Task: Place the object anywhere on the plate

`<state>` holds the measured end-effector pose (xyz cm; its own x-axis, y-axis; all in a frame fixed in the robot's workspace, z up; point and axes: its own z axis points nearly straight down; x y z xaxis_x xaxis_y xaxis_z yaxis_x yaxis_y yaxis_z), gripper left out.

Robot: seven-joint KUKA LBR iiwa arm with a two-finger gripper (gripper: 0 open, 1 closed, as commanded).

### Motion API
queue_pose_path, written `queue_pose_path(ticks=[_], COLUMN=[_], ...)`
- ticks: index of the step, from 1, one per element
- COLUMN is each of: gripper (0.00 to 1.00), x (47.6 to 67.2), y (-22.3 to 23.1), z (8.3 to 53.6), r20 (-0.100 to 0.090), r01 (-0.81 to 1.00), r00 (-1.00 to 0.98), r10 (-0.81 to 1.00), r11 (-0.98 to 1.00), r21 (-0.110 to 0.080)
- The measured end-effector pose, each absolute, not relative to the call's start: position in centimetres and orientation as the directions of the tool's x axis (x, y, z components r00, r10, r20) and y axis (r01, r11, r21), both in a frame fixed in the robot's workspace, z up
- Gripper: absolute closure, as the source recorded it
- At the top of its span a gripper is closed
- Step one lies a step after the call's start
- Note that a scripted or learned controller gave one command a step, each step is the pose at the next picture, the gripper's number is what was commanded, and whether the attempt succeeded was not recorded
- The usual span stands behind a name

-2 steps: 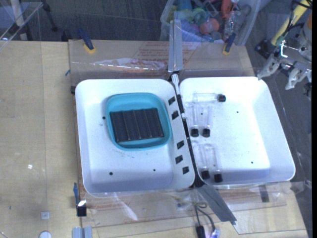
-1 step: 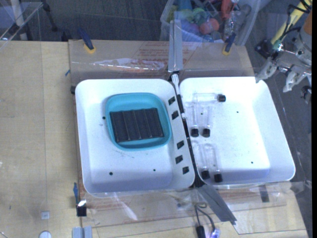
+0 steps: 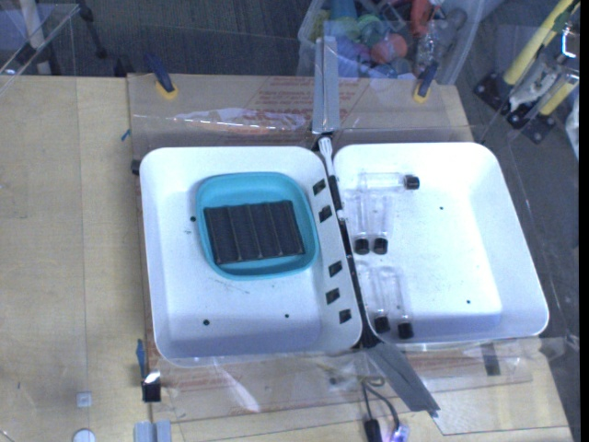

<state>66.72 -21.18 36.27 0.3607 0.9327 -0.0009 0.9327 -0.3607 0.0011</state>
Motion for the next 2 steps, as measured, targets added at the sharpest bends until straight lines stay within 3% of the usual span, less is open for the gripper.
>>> queue_pose_path(ticks=[1, 2], gripper=[0.00, 0.00], x=[66.7, 66.7], y=[-18.2, -21.1], z=[28.0, 38.0], r20=[-0.001, -0.001], r01=[0.906, 0.889], r00=[0.423, 0.457], r10=[0.906, 0.889], r11=[-0.423, -0.457], r21=[-0.003, 0.001])
